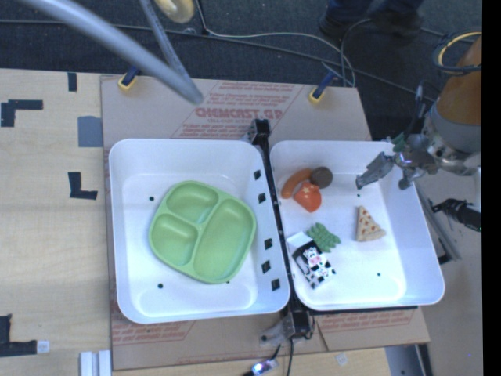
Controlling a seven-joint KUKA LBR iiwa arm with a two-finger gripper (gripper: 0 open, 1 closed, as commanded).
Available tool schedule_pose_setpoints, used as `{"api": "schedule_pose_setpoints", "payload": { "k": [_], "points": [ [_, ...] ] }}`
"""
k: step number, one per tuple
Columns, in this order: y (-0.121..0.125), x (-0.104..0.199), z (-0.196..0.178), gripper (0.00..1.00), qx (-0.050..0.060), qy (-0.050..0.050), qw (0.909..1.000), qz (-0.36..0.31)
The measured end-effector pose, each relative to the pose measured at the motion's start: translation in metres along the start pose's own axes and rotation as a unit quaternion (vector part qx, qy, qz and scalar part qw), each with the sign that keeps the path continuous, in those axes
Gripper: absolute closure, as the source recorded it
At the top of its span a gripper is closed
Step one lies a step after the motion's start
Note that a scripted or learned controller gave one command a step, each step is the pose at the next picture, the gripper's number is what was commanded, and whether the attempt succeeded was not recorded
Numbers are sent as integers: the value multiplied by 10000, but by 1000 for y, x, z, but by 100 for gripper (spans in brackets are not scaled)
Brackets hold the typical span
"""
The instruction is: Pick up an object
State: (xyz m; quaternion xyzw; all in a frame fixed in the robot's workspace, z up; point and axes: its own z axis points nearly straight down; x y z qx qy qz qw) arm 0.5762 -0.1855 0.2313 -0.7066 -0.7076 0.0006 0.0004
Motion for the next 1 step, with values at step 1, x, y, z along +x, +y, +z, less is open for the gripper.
{"api": "schedule_pose_setpoints", "payload": {
  "k": [1],
  "points": [
    [-1, 3, 65, 0, 30, 2, 10000, 2]
  ]
}}
